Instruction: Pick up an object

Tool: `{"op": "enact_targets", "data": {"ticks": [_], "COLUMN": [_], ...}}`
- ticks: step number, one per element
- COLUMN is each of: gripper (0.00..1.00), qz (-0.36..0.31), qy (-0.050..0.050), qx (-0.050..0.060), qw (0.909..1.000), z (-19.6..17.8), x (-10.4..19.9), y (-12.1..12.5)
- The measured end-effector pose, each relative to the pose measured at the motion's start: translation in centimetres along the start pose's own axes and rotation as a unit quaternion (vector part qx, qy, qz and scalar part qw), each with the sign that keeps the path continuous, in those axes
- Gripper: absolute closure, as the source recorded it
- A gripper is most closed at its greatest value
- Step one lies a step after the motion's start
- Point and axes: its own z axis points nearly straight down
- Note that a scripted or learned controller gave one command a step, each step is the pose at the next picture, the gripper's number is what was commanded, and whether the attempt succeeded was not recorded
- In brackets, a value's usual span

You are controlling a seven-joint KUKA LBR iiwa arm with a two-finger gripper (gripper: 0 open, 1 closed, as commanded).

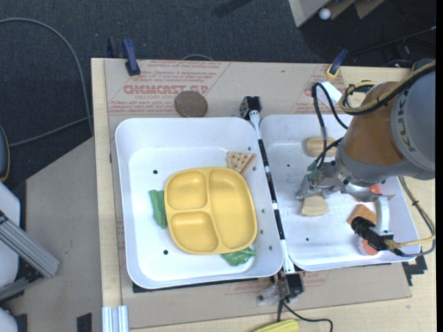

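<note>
Camera view looks down on two shallow white bins side by side, and the grey arm with the orange band (377, 140) reaches in over the right white bin (291, 133). Its fingers (320, 187) hang low over the middle of that bin's floor. At this slant we cannot tell whether they are spread or pressed together, and we see nothing between them. A pale tan bread-like chunk (313, 207) lies on the bin floor just beside the fingers, on the side nearer the front edge; we cannot say whether the two touch. A second pale tan rounded piece (315, 145) sits further back in the same bin, and a small orange lump (360, 216) lies toward its front right corner.

The left white bin (131, 140) holds a yellow three-compartment plastic plate (211, 209). A green leaf-shaped piece (158, 207) lies against the plate's left rim, another green piece (239, 256) peeks out at its front edge, and a tan lattice cracker (240, 161) lies at its back edge.

Both bins rest on a brown cardboard sheet (159, 81) covering the table. It carries red printing behind the bins, with a large line above smaller ones, too blurred for us to read with confidence. A brown round disc (190, 104) sits on that printing.
</note>
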Motion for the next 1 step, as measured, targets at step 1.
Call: {"op": "enact_targets", "data": {"ticks": [1], "gripper": [1.00], "qz": [-0.001], "qy": [0.000], "qx": [0.000], "qw": [1.0000], "z": [-10.63], "x": [5.86], "y": [2.30]}}
